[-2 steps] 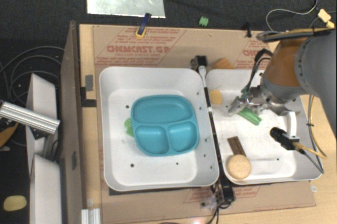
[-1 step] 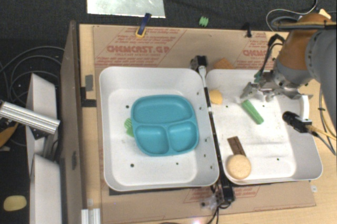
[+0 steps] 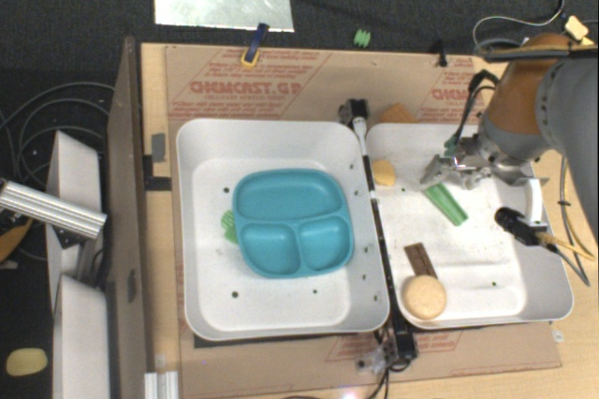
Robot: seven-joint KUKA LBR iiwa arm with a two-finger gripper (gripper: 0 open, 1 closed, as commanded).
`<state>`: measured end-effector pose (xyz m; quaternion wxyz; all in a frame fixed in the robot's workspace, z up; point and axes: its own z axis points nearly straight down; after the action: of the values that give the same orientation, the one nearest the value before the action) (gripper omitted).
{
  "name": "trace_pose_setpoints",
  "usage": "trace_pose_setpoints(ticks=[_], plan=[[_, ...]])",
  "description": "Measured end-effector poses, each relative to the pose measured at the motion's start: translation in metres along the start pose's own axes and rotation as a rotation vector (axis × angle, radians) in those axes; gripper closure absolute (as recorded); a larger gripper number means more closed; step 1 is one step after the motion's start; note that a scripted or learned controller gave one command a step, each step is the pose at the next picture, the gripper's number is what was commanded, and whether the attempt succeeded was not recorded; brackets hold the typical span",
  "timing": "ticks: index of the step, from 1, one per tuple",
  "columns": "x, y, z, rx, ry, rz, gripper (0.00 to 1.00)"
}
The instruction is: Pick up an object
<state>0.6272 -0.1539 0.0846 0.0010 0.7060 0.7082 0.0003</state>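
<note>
Over the right bin (image 3: 547, 289) the gripper (image 3: 456, 165) hangs low, just above the upper end of a green block (image 3: 445, 203) lying aslant on the bin floor — whether it touches is hard to say, and its grip cannot be told. Nearby lie a yellow piece (image 3: 383, 172), a brown bar (image 3: 418, 258) and a tan round (image 3: 424, 297). A blue divided tray (image 3: 292, 221) sits in the left bin (image 3: 201, 294).

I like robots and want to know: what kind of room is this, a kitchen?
Probably a robot test lab, not a kitchen. A grey robot arm reaches over two white bins holding toy-like items such as a blue divided tray, and loose cables lie beside the bench.
</note>
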Motion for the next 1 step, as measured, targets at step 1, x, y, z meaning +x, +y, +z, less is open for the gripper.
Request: trace_pose_setpoints(ticks=[1], plan=[[-0.0003,0.0015,-0.0118,-0.004,-0.001,-0.002,1.0]])
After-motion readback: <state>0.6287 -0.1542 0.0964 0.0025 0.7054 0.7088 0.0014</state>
